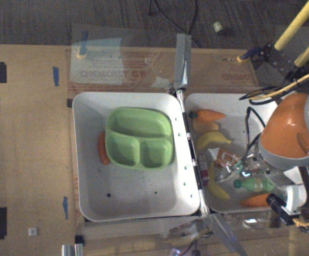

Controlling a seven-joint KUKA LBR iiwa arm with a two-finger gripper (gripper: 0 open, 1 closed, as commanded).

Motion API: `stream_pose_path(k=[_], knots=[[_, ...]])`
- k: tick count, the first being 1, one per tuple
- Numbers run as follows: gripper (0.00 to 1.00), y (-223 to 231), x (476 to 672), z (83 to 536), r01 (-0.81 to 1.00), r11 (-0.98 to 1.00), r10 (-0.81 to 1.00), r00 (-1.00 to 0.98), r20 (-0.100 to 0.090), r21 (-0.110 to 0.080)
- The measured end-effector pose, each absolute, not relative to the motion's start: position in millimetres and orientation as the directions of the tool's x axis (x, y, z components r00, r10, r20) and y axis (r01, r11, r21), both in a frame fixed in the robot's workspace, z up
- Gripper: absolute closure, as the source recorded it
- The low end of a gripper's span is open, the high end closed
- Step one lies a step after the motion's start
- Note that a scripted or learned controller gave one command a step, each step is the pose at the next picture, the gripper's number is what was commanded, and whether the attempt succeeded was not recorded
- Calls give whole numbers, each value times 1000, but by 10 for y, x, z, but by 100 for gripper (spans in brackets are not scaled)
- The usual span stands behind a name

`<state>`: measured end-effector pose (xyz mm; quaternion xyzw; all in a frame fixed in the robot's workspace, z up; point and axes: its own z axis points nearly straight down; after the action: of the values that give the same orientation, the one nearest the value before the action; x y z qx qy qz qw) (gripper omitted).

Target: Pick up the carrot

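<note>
The carrot [212,115], orange with a small green stem end, lies along the far wall of the right bin [234,101], close to the divider between the bins. My gripper [233,168] hangs low over the middle of the right bin, well nearer the camera than the carrot and apart from it. It sits among clutter: a green bottle [253,185] just to its right and a yellow banana [216,186] to its left. The orange wrist band [287,129] hides the bin's right part.
A pale yellow piece [205,126] and a second banana [213,139] lie just below the carrot. Another orange item [255,200] rests by the near wall. The left bin [90,196] holds a green divided plate [140,137], with an orange piece [102,148] at its left edge.
</note>
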<state>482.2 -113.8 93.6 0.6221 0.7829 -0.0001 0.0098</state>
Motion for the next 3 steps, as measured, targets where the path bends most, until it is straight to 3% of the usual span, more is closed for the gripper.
stream_pose_path(k=[1, 2, 3], knots=[[0, -1154, 4794, 1571, 987, 159, 987, -159, 0, 1], [0, -1136, 5857, 951, 982, 187, 982, -187, -1, 2], [0, -1497, 5427, 900, 999, -33, 999, 33, 2, 11]])
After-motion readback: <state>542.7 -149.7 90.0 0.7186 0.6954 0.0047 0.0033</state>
